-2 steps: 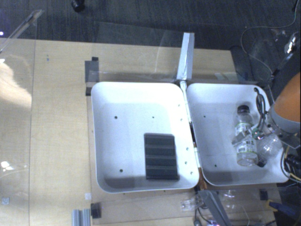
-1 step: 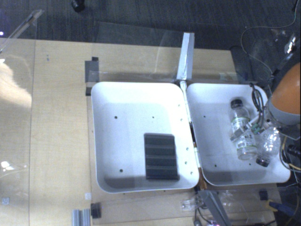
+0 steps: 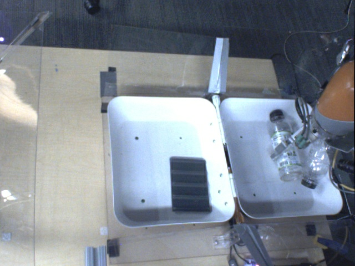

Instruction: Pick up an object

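The hand, grip state impossible to tell, meets a clear plastic bottle beside it; slick plastic may slip.

Two shallow white bins stood side by side on the wooden worktop. In the left bin a black ribbed block lay flat near the front wall. The right bin held a clear plastic bottle with a dark cap, and beside it, toward the right, what seemed to be a second clear bottle, hard to make out. The arm, with its orange band, reached over the right bin's far corner.
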